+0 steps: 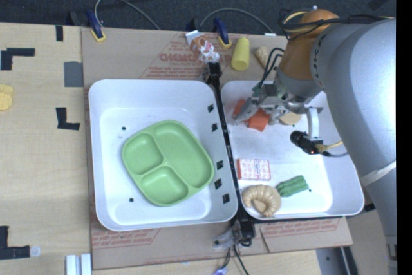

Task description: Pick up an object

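Bench top of pale wood and brown cardboard [129, 61] seen from above at a slant, bearing two shallow white plastic bins side by side. Taking the left-hand bin [103, 106] as the landmark: inside it, near its middle, lies a light green plastic plate with three compartments [167, 162], flat on the bin floor. Touching the landmark bin along its right wall is the second white bin [341, 190]. In the far part of that second bin, the grey robot arm with its orange band [302, 55] reaches down, and its two-finger gripper [267, 106] sits low over a small orange-red block-like object [256, 120], with another reddish piece [240, 109] just beside it toward the landmark bin; whether the gripper's parts are spread or pressed together, or pinching anything, cannot be told. Nearer the camera in the second bin, close to the shared wall, lies a small flat red-and-white printed packet [253, 169]; beyond it a tan curled pastry-shaped toy [261, 199] and, touching it on the side away from the landmark bin, a dark green leafy vegetable toy [292, 187]. Behind the bins on the cardboard stand a yellow cylinder [240, 53] and a small red-and-white wrapped item [202, 46].
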